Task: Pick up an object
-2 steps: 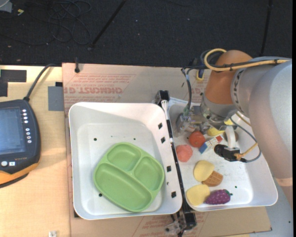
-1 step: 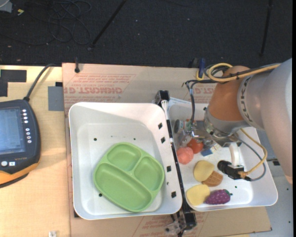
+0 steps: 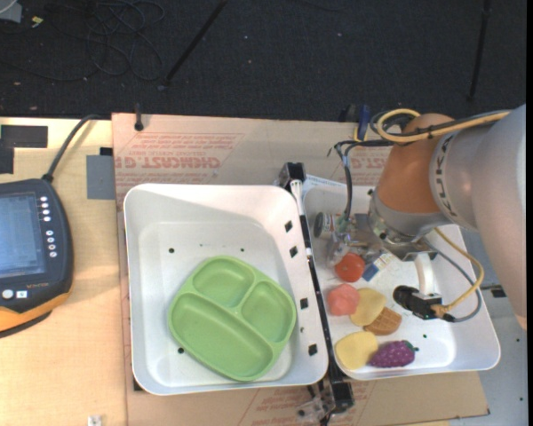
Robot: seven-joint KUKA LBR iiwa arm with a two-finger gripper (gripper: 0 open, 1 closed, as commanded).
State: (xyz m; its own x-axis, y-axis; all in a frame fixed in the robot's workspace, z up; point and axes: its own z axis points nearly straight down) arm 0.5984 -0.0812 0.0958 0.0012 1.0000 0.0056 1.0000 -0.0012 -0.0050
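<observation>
Objects for picking lie in the right bin: a red ball, a pink piece, a yellow piece, a waffle-like piece, a second yellow piece and grapes. The gripper is seen low over this bin, just above the red ball. Whether anything is held cannot be told, so the pick is judged not yet done; grasping and lifting are left. In the left bin a green tray is seen.
</observation>
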